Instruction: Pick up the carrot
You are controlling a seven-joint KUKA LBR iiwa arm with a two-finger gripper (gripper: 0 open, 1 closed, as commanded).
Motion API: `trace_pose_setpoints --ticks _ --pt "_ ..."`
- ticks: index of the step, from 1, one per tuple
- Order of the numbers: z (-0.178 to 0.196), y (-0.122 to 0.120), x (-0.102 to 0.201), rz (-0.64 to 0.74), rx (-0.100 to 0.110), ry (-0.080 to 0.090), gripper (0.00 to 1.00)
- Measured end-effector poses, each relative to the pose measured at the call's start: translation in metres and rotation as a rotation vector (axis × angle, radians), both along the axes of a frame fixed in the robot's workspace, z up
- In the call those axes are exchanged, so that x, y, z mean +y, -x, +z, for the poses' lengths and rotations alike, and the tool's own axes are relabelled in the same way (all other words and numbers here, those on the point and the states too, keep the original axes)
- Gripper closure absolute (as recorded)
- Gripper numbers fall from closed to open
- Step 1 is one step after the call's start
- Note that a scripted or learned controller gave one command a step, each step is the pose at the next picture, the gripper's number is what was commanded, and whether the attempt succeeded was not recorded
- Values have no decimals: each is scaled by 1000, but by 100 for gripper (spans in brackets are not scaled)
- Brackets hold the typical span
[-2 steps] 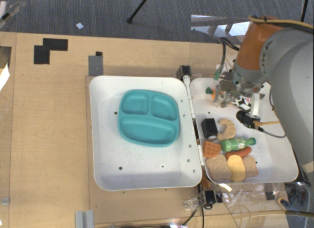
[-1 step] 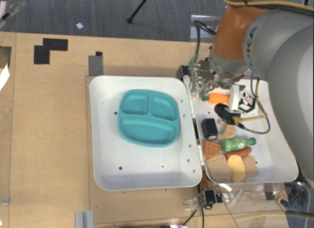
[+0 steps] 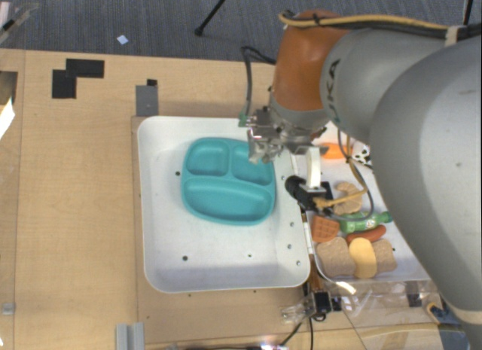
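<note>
Nearest my camera, the lower edge of the right bin [image 3: 354, 284] shows a heap of toy food: a tan cylinder [image 3: 336, 258], a yellow piece [image 3: 362, 257] leaning on it, and a waffle-patterned orange square [image 3: 325, 229] just above. I take these as clutter, not the target.

Just beyond the yellow piece lies what I judge to be the carrot [image 3: 367, 226]: a slim item with a green leafy end and an orange-red tip, lying roughly crosswise, touching the pieces around it. Part of it is hidden by the arm [image 3: 407, 115]. I judge it a light, rigid plastic toy, smooth and likely to slip; the tapered body suggests gripping across the thicker middle, clear of the green end.

Further off from the carrot, in the left bin [image 3: 162, 213], sits a teal divided tray [image 3: 226, 179]. The gripper [image 3: 262, 147] hangs over the tray's far right corner, well apart from the carrot. I cannot tell whether it is released or clenched; nothing is visible in it.
</note>
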State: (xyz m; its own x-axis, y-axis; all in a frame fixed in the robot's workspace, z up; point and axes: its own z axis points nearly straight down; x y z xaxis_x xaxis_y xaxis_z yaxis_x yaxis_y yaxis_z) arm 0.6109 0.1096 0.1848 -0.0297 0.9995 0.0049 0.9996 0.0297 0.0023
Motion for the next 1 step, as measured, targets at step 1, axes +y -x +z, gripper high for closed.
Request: trace_pose_setpoints --ticks 1 --pt "-77 -19 20 -224 -6 3 100"
